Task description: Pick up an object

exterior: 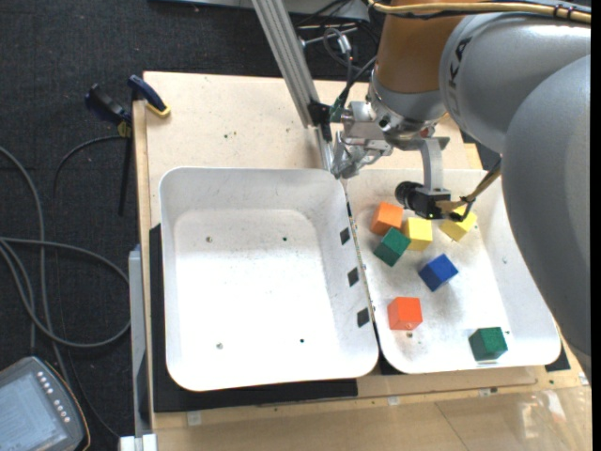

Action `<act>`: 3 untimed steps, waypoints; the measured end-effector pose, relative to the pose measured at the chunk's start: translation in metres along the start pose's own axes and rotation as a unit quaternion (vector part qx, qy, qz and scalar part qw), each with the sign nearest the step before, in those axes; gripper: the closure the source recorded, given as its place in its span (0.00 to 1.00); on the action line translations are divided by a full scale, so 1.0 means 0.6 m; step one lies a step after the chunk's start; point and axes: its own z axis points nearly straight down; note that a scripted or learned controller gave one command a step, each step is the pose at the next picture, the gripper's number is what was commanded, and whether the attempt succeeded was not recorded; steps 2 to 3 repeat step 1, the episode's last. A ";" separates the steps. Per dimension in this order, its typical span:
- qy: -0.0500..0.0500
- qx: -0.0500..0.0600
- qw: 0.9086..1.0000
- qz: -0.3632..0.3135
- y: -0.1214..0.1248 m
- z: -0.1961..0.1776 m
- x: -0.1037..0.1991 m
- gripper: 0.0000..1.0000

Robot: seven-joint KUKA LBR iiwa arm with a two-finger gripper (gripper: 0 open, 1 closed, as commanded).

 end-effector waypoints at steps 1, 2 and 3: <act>0.000 0.001 1.000 0.000 0.017 0.026 0.084 1.00; 0.000 0.001 1.000 0.000 0.017 0.026 0.084 1.00; 0.000 0.001 1.000 0.000 0.017 0.026 0.084 1.00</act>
